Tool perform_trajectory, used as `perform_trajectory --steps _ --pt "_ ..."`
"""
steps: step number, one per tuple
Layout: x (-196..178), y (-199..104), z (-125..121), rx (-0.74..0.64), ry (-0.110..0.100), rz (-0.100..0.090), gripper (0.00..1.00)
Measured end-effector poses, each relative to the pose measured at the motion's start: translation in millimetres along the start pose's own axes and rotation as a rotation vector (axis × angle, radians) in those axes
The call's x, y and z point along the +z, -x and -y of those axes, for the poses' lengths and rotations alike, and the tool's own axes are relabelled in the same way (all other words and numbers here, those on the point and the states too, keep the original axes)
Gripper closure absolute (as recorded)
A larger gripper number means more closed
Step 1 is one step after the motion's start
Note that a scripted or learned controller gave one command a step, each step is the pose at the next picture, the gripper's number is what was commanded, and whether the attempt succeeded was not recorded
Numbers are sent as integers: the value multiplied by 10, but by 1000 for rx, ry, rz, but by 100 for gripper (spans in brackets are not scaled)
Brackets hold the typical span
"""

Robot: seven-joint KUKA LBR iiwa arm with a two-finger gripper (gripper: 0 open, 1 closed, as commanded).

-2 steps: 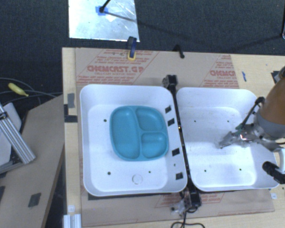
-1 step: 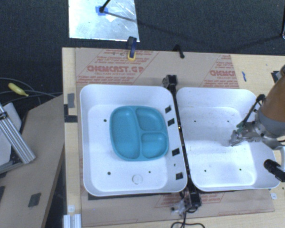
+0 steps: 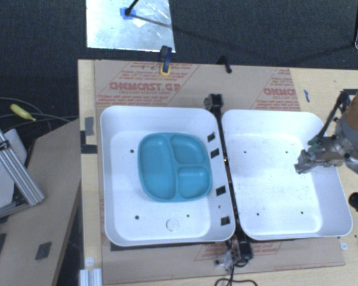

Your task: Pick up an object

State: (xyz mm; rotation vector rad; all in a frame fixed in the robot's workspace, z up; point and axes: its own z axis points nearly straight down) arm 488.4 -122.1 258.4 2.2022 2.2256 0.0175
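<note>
While 2 white bins (image 3: 268, 231) sit abreast, 1 blue plate (image 3: 173, 167) fills the left.

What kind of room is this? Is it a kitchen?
Probably not a kitchen; it looks like a robot test lab. Two white bins sit clipped together on a cardboard-covered bench, a robot hand reaches in, and cables trail over dark carpet.

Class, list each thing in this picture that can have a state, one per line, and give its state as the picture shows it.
Blue divided plate: lying flat and upright in the left bin, its three compartments bare.
Left bin: holds the plate.
Right bin: white floor showing, the gripper above its right part.
Gripper: over the right bin's right side; whether it is open or shut cannot be told.
</note>
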Motion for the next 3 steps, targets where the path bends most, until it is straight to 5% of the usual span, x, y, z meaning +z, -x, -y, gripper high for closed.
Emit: perform_trajectory --steps 1,2,3 --pt "330 -1143 -26 -4 -15 -3 100" --pt "-389 -1685 -19 -1 -6 -3 100" --pt "-1277 -1907 -34 3 -3 -3 100"
